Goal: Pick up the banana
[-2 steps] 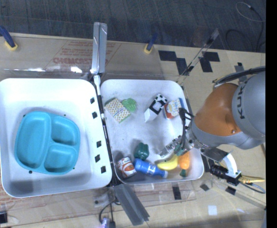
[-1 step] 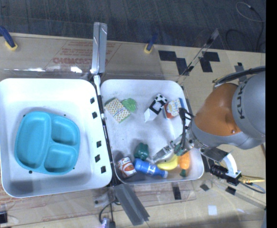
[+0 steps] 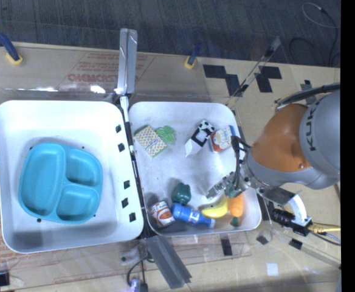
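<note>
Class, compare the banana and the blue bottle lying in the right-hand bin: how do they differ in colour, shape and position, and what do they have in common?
Colour: the banana is yellow; the blue bottle is blue with a paler end.
Shape: the banana curves; the blue bottle is straight and cylindrical.
Position: the banana lies beside the carrot, just under the gripper; the blue bottle lies further left, next to a small can.
Shared: both lie on their sides near the right bin's front edge, meeting end to end.

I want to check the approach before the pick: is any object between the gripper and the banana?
Nothing visible lies between them. The gripper hangs just above the banana in the right bin. The banana is crowded, though: an orange carrot lies against its right end and a blue bottle at its left.
</note>
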Action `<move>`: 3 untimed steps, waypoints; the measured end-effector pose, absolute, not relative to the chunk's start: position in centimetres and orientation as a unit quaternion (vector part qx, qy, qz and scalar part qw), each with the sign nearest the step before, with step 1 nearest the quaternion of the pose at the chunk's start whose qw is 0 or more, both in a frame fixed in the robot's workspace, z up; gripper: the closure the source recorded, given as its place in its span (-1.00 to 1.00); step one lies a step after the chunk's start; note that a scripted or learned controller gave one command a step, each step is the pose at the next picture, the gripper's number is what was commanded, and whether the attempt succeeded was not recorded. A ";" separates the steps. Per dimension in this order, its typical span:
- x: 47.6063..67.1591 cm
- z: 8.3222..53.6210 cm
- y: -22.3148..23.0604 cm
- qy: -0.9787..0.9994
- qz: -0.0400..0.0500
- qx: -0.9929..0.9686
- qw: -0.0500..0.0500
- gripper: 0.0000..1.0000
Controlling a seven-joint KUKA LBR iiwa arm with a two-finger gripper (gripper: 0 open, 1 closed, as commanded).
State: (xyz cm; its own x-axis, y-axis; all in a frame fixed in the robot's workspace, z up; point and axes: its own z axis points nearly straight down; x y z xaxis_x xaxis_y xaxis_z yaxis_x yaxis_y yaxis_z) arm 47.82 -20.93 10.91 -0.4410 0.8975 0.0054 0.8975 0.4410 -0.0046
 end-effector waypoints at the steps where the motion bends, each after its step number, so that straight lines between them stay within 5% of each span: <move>1: 47.8 10.9 -20.9 -0.849 0.001 -0.529 0.004 -1.00; 2: 47.7 9.1 -20.9 -0.859 0.000 -0.512 0.001 -1.00; 3: 47.8 10.0 -20.9 -0.860 0.000 -0.510 0.002 1.00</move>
